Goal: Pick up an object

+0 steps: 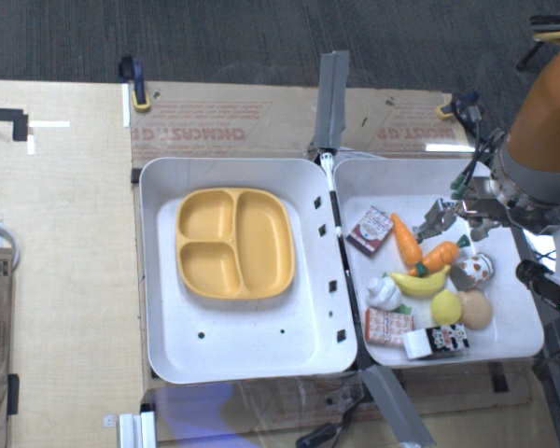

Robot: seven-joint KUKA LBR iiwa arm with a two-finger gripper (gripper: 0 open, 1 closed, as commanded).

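two white bins sit side by side in your camera view, and nothing has been lifted yet as far as you can judge. the left bin (159,250) carries a yellow divided plate (235,243) lying flat near its middle. the right bin (532,339) holds all the candidates, crowded together: a small red packet (371,231), an upright-lying orange carrot (406,241), a second carrot (441,254) touching a banana (418,282), a lemon (445,306), a tan egg-like ball (476,311), a white garlic-like piece (384,293), a pink box (389,325) and a black-and-white carton (436,341) near the front rim.

the gripper (445,215) hangs over the right bin's upper part, just beside the two carrots, with the arm coming in from the right. you can't tell from this angle how the jaws stand, and nothing shows clearly between them. so count the approach as under way; closing on an object and raising it out of the bin are left to do.
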